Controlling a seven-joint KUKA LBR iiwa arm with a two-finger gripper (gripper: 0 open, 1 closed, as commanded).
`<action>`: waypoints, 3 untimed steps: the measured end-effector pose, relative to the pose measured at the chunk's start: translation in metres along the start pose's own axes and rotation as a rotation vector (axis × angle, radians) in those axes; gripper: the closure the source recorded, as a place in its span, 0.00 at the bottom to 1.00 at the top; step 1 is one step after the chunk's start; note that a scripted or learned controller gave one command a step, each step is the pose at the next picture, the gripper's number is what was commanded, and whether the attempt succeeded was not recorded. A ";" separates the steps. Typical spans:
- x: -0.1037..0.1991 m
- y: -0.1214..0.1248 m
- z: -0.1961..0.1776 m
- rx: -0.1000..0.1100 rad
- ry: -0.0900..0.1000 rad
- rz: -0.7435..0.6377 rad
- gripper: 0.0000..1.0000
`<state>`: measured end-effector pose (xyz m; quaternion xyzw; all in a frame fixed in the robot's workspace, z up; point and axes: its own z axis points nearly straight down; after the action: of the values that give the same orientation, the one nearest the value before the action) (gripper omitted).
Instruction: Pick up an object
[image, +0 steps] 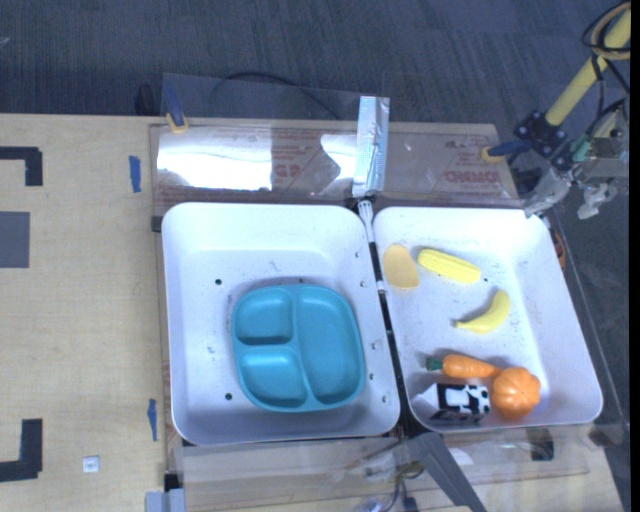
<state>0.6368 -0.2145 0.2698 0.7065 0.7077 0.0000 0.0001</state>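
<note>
The right bin (560, 300) holds several toy items. A yellow corn cob (449, 265) lies near its back, with a pale yellow chip-like piece (400, 266) to its left by the bin wall. A small banana (485, 313) rests in the middle. At the front lie a carrot (467, 367), a round orange fruit (515, 392) and a black-and-white toy (462, 399), close together and touching. The left bin (200, 260) carries a teal divided plate (297, 345).
A shiny metal strip (371, 145) stands upright behind the seam between the bins, on a clear sheet (250, 160). A yellow pole with clamps and cables (565, 125) crowds the top right corner. The wooden bench (70, 300) extends to the left.
</note>
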 end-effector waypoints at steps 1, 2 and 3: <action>0.009 -0.058 0.136 0.009 0.003 -0.065 0.00; 0.011 -0.061 0.174 -0.004 0.003 -0.058 0.00; 0.011 -0.061 0.164 -0.007 0.000 -0.058 1.00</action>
<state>0.5762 -0.2040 0.1062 0.6858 0.7277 0.0024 0.0024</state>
